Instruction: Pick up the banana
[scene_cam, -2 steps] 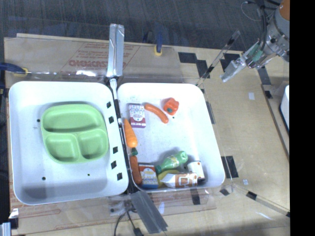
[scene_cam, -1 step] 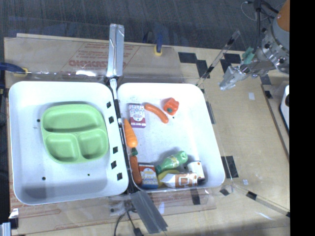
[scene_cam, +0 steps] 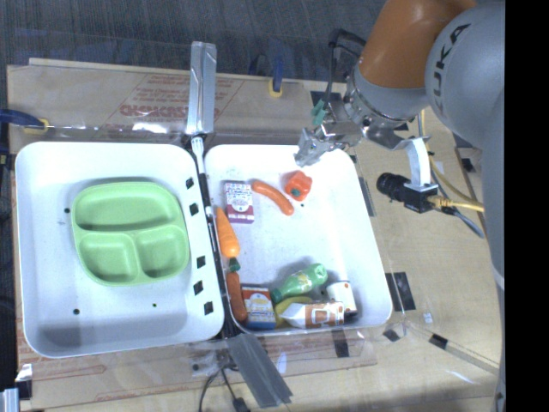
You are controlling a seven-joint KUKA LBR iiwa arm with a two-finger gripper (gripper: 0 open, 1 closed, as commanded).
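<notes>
A pale yellow curved piece, which I take to be the banana (scene_cam: 290, 315), lies in the clutter at the front of the right bin (scene_cam: 364, 230). It is wedged between a green bottle (scene_cam: 301, 281) and a white and orange container (scene_cam: 330, 309). My gripper (scene_cam: 310, 150) hangs over the back rim of the right bin, just above and left of a small orange pepper (scene_cam: 298, 184). It is far from the banana and I see nothing in it.
The right bin also holds a red and white carton (scene_cam: 238, 202), an orange sausage (scene_cam: 272, 196), a carrot (scene_cam: 226, 233) along the left wall and a small box (scene_cam: 257, 307). A green divided plate (scene_cam: 131, 230) sits in the left bin (scene_cam: 43, 316).
</notes>
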